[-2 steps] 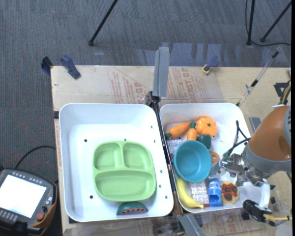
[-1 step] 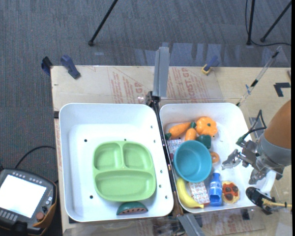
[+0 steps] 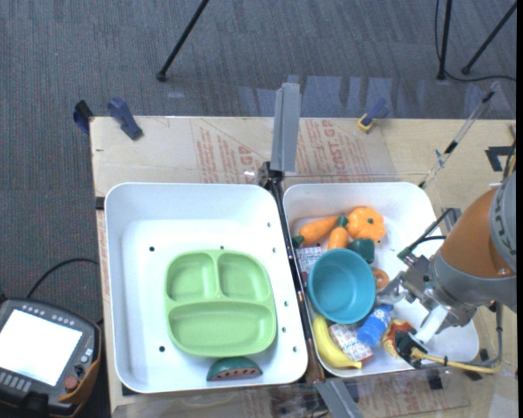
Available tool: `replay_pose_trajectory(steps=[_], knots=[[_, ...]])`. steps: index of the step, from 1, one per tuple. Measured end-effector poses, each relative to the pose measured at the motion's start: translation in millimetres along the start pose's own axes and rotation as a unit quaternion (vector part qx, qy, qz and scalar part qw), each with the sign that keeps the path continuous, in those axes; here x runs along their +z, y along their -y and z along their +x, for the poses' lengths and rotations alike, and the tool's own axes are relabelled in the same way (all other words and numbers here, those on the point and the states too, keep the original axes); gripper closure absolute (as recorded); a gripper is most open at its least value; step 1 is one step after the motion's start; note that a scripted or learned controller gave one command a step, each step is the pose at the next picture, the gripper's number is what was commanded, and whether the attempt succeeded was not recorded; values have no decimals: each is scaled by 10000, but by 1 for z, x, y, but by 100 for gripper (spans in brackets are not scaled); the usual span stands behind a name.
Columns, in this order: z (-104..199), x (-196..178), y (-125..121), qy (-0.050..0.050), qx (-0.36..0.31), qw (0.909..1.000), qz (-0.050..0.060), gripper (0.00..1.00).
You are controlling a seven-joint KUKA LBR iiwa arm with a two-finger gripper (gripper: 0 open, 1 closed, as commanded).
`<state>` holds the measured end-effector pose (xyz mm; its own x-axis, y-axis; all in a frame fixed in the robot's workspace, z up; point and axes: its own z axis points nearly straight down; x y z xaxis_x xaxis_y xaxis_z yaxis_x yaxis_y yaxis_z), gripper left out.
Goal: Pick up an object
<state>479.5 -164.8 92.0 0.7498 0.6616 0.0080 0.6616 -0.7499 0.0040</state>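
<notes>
My gripper point(image 3: 399, 290) hangs low over the right side of the right bin point(image 3: 418, 200), just right of a teal bowl point(image 3: 342, 286). Close beneath and beside it lie a small blue bottle point(image 3: 375, 325), an orange ring point(image 3: 381, 279) and a red and yellow toy point(image 3: 396, 333). Further back in this bin are an orange pumpkin point(image 3: 366, 223), a carrot point(image 3: 318, 230) and a dark green piece point(image 3: 363, 251). A banana point(image 3: 329, 345) and a snack packet point(image 3: 349, 340) lie at the front. The view does not show anything held in the gripper.
The left bin point(image 3: 131, 233) holds a green divided plate point(image 3: 220, 303) and a watermelon slice point(image 3: 234, 370) at its front wall. A grey post point(image 3: 286, 133) stands behind the seam between the bins. A tablet point(image 3: 37, 347) lies on the floor at the left.
</notes>
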Motion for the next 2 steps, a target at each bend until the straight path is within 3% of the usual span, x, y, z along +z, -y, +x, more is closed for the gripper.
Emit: replay_pose_trajectory(steps=[1, 2], knots=[[-4, -7, 1, 39, 17, 10000, 28, 100], [106, -89, -5, 16, -270, 9996, 24, 100]])
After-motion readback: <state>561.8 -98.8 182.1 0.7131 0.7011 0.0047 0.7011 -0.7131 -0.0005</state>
